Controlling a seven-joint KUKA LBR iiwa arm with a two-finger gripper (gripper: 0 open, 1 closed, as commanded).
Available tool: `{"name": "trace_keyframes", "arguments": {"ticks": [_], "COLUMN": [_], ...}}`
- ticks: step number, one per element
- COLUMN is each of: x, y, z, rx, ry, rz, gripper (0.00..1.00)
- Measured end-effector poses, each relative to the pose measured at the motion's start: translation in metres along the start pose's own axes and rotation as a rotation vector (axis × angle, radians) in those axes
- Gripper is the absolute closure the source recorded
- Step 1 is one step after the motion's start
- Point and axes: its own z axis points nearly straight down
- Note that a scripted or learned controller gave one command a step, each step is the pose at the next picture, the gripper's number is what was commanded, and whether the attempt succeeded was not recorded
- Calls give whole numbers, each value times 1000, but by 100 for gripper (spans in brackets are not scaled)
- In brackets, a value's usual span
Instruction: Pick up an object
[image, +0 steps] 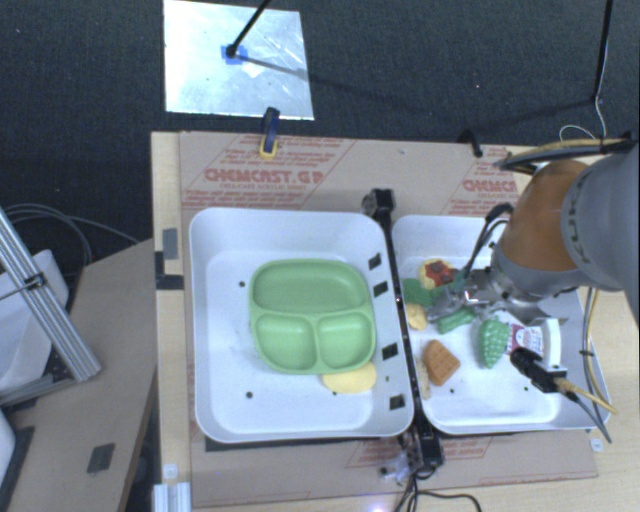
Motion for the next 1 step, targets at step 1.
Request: {"name": "trace_keyframes", "arguments": {"ticks": [1], "x": [51], "y": [-4], "z": [-107], "rx": [-10], "ry": [0], "rz": [-3], "gripper": [100]}}
